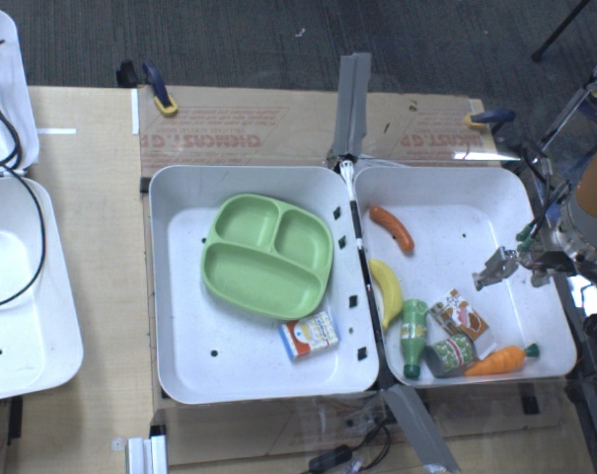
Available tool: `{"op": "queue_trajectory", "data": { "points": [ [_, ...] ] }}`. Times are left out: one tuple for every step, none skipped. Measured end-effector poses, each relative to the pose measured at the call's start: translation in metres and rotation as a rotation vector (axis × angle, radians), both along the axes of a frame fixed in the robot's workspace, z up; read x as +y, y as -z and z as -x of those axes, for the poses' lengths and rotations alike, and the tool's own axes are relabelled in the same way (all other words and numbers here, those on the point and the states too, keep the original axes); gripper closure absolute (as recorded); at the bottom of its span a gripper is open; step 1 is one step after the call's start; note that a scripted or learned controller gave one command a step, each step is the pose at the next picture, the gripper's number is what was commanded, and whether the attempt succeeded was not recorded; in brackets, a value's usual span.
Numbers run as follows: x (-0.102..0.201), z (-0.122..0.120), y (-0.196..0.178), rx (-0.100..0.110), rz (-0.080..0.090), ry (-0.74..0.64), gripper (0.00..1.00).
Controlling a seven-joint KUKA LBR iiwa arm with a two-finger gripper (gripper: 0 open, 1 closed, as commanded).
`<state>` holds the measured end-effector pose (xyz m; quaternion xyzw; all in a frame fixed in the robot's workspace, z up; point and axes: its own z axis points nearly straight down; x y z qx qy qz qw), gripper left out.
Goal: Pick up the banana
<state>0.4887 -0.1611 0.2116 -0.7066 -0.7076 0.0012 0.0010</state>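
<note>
The end effector (497, 268) hangs over the right side of the right bin (456, 191), coming in from the right edge. It is small and blurred from here, and I cannot tell how it is set. Nothing shows in its grip.

Just below and left of it lies a small brown and red box (460, 316), tilted. Touching that box from below is a dark green can (453, 355) on its side, and a carrot (500, 360) lies right against the can, pointing toward the bin's right corner. Left of the can a green bottle (412, 337) lies with its cap toward the bin's near wall.

The banana (385, 289) rests at the far left of the right bin, tight along the wall that divides the two bins, well apart from the end effector. Its lower end is just beside the top of the bottle, perhaps touching. The box, can and bottle sit between the end effector and the banana's lower half; the floor toward its upper half looks bare. Above the banana a sausage (392, 229) lies at a slant, near but apart from it.

In the left bin (180, 294) a green divided plate (268, 256) sits in the middle, with a small carton (309, 335) just off its lower right edge.

On the bench (91, 146) beyond the bins, a blue and yellow clamp (158, 90) sits at the far left.
</note>
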Motion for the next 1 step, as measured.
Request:
{"op": "queue_trajectory", "data": {
  "points": [
    [0.0776, -0.0308, 0.0055, 0.000, 0.000, -0.019, 0.00]
  ]
}}
